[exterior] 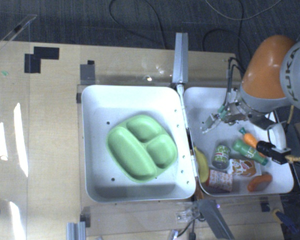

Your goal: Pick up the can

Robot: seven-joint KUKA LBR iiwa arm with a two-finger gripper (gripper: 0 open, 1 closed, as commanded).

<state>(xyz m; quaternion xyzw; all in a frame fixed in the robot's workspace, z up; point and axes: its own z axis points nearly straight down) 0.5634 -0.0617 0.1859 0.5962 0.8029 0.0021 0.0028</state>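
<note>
The can [221, 155], small with a green and red label, stands in the right bin [200, 101] near its front, among other groceries. My gripper [208, 122] hangs over the bare back part of that bin, up and to the left of the can and apart from it. Its two fingers point left and stand slightly apart, open, with nothing between them. The grey arm with its orange band comes in from the right.
A banana [202, 165] lies left of the can, a dark red packet [219, 180] in front of it, and a green bottle [250, 152], an orange carrot [249, 140] and a red item [260, 181] to its right. The left bin [97, 109] holds a green divided plate [142, 146].
</note>
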